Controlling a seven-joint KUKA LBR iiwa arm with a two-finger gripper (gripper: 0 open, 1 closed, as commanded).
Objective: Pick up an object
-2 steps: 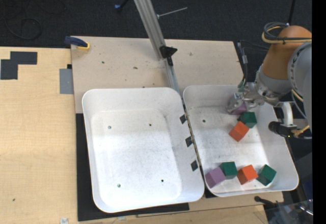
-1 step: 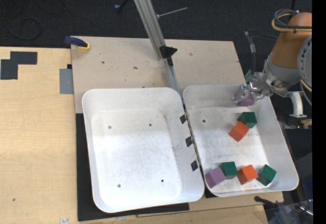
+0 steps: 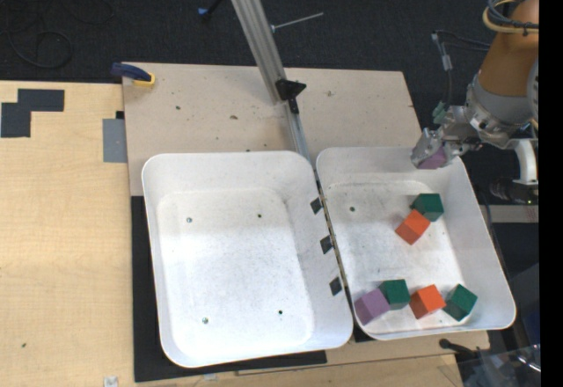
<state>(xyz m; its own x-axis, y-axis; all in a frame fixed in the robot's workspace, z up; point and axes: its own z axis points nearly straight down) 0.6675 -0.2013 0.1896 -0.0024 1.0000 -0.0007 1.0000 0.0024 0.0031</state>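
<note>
My gripper (image 3: 432, 153) hangs over the far right corner of the right bin (image 3: 369, 167), with a small purple block (image 3: 434, 161) showing between its fingers, lifted above the bin rim. In the bin lie a green block (image 3: 428, 205) touching an orange block (image 3: 412, 226) at mid right. Along the near edge sit a purple block (image 3: 371, 304), a green block (image 3: 395, 291), an orange block (image 3: 427, 300) and another green block (image 3: 460, 301).
The left bin (image 3: 229, 253) adjoins the right one, joined by black clips (image 3: 324, 244). A slanted aluminium post (image 3: 260, 33) rises behind the bins. A blue and yellow clamp (image 3: 132, 73) lies at the board's far left corner.
</note>
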